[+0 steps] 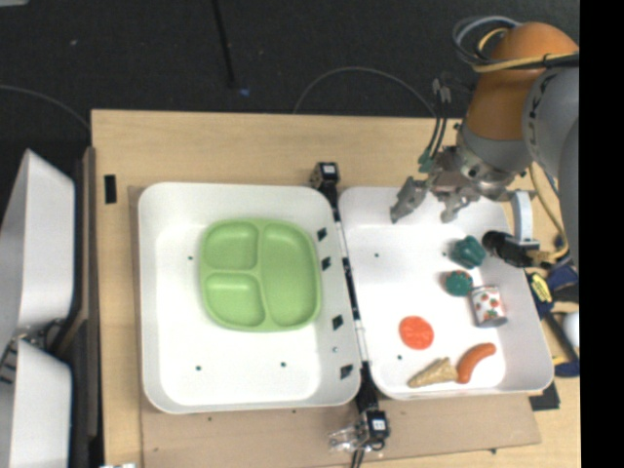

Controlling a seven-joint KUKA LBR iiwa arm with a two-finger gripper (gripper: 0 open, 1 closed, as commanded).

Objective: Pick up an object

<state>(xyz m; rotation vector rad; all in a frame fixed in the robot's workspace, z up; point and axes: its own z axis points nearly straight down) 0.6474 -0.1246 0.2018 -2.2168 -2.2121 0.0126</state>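
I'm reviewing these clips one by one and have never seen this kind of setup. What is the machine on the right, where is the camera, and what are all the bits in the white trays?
The camera is fixed above a wooden bench and looks down at a slant. The grey machine with the orange band is a robot arm reaching in from the right; at its tip is a two-finger gripper, fingers spread, with nothing between them, over the back of the right bin. That bin holds small toy items: two teal pieces, a small printed box, an orange disc, an orange sausage shape and a tan wedge. The left bin holds a green divided plate.
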